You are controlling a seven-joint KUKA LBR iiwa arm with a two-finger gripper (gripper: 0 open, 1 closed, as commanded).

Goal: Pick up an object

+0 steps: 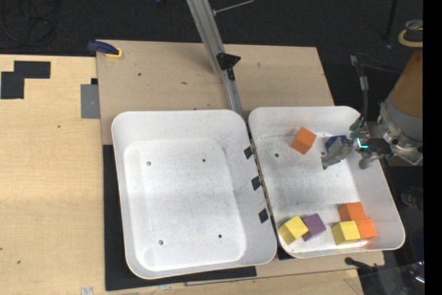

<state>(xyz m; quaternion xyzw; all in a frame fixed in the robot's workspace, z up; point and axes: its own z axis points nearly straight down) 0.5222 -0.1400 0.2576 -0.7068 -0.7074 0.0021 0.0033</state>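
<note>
One camera is fixed high above the bench [207, 79] and looks down at a slant. It stands far enough to take in both white bins, the left bin [124, 131] and the right bin [331, 110], with dark floor behind. The arm [407, 103] enters from the right edge.

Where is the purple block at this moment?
The purple block lies near the front edge of the right bin, touching a yellow block on its left.
</note>
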